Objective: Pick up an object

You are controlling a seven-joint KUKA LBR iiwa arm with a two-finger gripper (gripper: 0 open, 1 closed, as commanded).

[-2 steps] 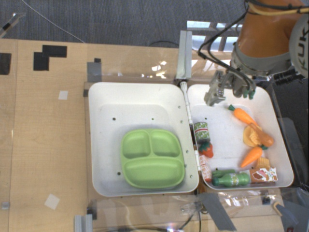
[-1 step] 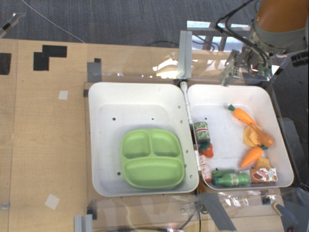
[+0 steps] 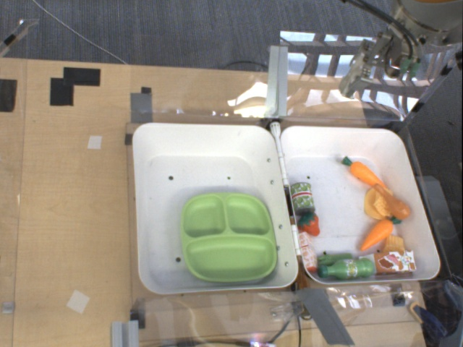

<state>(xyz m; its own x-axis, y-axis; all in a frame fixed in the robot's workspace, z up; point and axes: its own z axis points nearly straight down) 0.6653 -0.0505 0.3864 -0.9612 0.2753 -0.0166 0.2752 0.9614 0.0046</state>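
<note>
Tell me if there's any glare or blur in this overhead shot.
Camera view: bright glare on the bench just behind the bins; the end effector at upper right looks soft and blurry; the green plate and carrot are sharp, with soft shadows along the left bin walls.

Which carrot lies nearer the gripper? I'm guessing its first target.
The upper carrot, near the right bin's far side; the other carrot lies lower, beside the carton.

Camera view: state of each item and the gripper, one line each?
Gripper: raised behind the right bin, holding nothing.
Green plate: right side up in the left bin.
Green bottle: lying on its side.
Two carrots: lying flat.
Can: tipped against the divider.
Juice carton: lying down.
</note>
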